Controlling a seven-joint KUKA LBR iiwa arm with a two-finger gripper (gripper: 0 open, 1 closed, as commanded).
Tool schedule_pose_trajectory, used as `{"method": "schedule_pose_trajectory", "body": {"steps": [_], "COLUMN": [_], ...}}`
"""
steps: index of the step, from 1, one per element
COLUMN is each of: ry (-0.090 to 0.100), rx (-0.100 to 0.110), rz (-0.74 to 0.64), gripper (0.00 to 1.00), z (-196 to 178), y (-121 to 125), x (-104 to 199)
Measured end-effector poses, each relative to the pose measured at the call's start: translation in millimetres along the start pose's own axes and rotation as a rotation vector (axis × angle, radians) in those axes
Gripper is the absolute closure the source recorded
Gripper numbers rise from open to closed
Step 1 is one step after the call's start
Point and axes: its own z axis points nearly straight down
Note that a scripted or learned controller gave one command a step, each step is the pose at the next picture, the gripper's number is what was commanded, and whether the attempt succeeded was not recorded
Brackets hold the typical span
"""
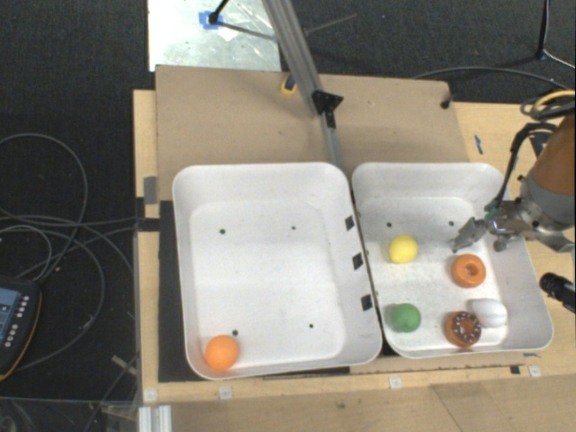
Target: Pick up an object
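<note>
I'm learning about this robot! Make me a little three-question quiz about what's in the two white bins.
1. True or false: the orange ball lies in the left bin.
2. Which thing is nearest the pincer?
A. green ball
B. orange ring
C. yellow ball
3. Fill in: the chocolate donut touches a ____ object in the right bin.

Key: 1 true; 2 B; 3 white.
</note>
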Motion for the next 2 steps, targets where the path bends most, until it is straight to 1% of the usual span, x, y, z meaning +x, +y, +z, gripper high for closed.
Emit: {"method": "schedule_pose_trajectory", "body": {"steps": [1,2], "ry": [0.000,-0.002], "rx": [-0.001,-0.007], "rz": [0.000,-0.001], "gripper": [0.00,1.00], "z": [52.1,38.4], "y": [0.1,1.7], "x": [0.4,-0.4]}}
